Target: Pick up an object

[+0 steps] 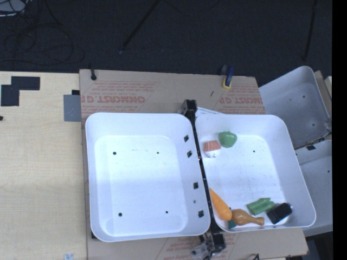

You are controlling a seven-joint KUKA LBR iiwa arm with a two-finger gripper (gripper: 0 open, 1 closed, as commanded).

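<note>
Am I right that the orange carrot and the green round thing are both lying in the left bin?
Not quite. The camera view shows the orange carrot and the green round thing both lying in the right bin, not the left bin.

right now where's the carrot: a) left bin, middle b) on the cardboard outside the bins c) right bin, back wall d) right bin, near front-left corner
d: the carrot lies in the right bin near its front-left corner, close to the divider between the bins, next to the tan toy.
</note>
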